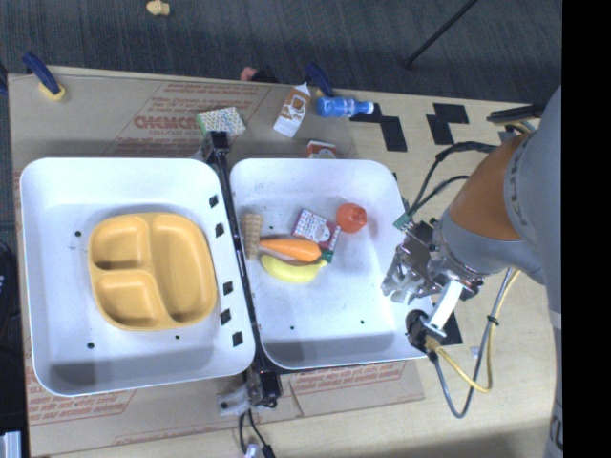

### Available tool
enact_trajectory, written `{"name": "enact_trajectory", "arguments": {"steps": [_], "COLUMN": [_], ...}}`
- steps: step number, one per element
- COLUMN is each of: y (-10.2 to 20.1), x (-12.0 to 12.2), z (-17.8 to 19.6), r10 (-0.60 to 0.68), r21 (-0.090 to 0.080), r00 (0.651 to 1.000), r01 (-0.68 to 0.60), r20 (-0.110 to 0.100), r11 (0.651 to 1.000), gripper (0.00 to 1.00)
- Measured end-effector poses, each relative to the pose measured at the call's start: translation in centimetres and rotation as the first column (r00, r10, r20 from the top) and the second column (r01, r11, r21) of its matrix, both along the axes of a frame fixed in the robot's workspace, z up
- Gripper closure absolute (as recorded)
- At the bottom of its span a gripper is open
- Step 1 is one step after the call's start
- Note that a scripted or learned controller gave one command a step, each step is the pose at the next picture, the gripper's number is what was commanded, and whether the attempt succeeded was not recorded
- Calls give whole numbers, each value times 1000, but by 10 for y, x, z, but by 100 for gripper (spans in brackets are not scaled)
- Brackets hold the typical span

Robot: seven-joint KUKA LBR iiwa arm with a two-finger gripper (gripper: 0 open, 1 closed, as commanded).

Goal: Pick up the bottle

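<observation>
A small blue bottle (340, 108) lies on its side on the bench, just behind the right bin's far edge. My gripper (405, 282) hangs over the right bin's (315, 337) right rim, well to the front and right of the bottle. Nothing shows in it. The grey arm with its orange band (487, 203) comes in from the right.
The right bin holds a carrot (291, 249), a banana (293, 271), a red carton (313, 226), a red-orange ball (351, 218) and a cone (251, 232). The left bin holds a yellow divided plate (153, 268). Small cartons (292, 111) and a yellow cable (468, 380) lie on the bench.
</observation>
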State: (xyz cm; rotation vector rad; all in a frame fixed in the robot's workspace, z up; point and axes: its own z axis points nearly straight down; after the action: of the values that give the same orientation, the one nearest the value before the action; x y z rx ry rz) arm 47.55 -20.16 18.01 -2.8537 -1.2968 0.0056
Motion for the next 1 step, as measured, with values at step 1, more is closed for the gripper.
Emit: {"name": "enact_trajectory", "arguments": {"steps": [1], "y": [8], "x": [0], "z": [-14], "r10": [-395], "r21": [-3], "r00": [918], "r01": [395], "r20": [1], "r11": [918], "gripper": [100]}}
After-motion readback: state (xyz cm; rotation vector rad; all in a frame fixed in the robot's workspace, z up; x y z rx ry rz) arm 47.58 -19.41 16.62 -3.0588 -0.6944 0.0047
